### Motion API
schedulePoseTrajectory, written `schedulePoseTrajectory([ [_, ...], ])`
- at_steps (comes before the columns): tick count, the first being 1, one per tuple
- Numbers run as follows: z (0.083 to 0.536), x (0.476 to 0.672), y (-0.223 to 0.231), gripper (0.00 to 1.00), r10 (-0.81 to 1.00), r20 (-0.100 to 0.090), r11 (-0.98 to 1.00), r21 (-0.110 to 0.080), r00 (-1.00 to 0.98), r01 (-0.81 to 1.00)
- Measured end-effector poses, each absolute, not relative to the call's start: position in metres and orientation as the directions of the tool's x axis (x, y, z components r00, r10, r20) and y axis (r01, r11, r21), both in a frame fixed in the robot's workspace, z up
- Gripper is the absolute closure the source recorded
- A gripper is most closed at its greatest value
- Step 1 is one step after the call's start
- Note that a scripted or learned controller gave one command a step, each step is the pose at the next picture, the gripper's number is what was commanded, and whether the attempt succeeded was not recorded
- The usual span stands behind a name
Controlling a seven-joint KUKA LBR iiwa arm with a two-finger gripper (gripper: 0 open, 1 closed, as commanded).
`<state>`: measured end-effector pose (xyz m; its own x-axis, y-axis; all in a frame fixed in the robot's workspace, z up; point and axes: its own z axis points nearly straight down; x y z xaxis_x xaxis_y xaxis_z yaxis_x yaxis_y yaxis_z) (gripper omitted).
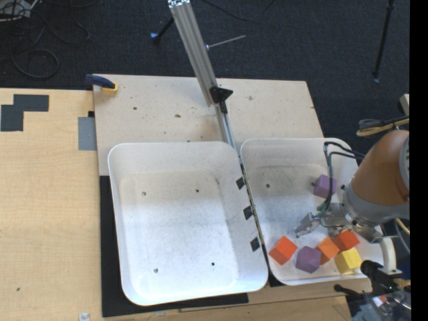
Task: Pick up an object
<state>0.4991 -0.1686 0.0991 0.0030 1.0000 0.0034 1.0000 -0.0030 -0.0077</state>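
The gripper hangs low in the right bin, its grey metal fingers splayed apart with nothing between them, just above the bin floor. The arm behind it is smooth and rounded, orange at the band, and runs out of the picture at the right; a black cable loops over it. Close by lie matte, hard-edged blocks: an orange cube just below the fingers, a purple cube, a second orange cube, a red cube partly hidden by the wrist, a yellow cube, and another purple cube up near the arm. The left bin is smooth white plastic, speckled with dark grit. A ribbed aluminium bar slants up behind, topped by a checkered tag too small to read.
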Motion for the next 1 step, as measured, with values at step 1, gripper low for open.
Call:
schedulePoseTrajectory([
  [1,0.1122,0.4992,-0.1707,1.00,1.000,0.002,-0.012,-0.005,0.012,1.000],
])
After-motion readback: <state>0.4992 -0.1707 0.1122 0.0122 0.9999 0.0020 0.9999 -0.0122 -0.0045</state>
